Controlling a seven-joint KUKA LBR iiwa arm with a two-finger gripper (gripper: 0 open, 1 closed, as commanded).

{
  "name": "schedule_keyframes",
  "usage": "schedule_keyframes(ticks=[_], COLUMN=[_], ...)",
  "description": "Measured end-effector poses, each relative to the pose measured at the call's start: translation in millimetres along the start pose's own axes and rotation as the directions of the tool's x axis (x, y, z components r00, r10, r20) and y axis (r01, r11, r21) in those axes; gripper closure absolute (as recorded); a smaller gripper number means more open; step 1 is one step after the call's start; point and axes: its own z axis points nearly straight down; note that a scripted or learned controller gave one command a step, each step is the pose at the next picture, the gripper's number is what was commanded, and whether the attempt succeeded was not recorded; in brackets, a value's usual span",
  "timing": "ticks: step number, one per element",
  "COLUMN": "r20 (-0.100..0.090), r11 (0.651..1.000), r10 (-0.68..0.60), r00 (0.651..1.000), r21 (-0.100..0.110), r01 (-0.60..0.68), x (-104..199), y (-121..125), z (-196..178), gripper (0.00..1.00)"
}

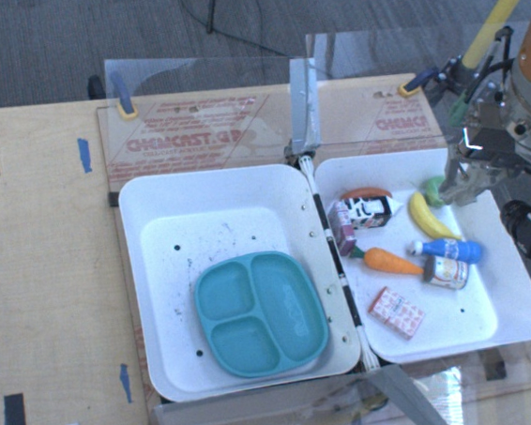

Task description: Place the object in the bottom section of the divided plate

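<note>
A teal divided plate (259,313) lies in the left bin (158,265), toward its near right corner, with nothing in its three sections. The right bin (513,322) holds the loose objects: a yellow banana (428,216), an orange carrot (392,261), a blue bottle (451,251), a pink patterned packet (396,312), a purple box (343,227) and a black-and-white toy (369,207). My gripper (461,186) hangs over the right bin's far right part, just right of a small green object (433,189) and above the banana's top end.
A grey divider post (303,109) stands behind the seam between the bins. Cables and a yellow bar (499,12) crowd the far right by the arm. A small jar (447,275) lies beside the blue bottle. Bare white floor surrounds the plate.
</note>
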Motion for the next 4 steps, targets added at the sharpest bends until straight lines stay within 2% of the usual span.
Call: schedule_keyframes(ticks=[1, 2, 3, 4], r20=[0.000, 0.000, -0.001, 0.000], r11=[0.998, 0.998, 0.983, 0.995], r10=[-0.069, 0.058, -0.183, -0.104], r00=[0.998, 0.998, 0.983, 0.995], r21=[0.000, 0.001, 0.004, 0.004], r01=[0.069, -0.058, 0.183, 0.104], x=[60, 75, 161, 207], y=[-23, -27, -51, -64], z=[98, 98, 148, 180], gripper=[1.00, 1.00, 1.00, 1.00])
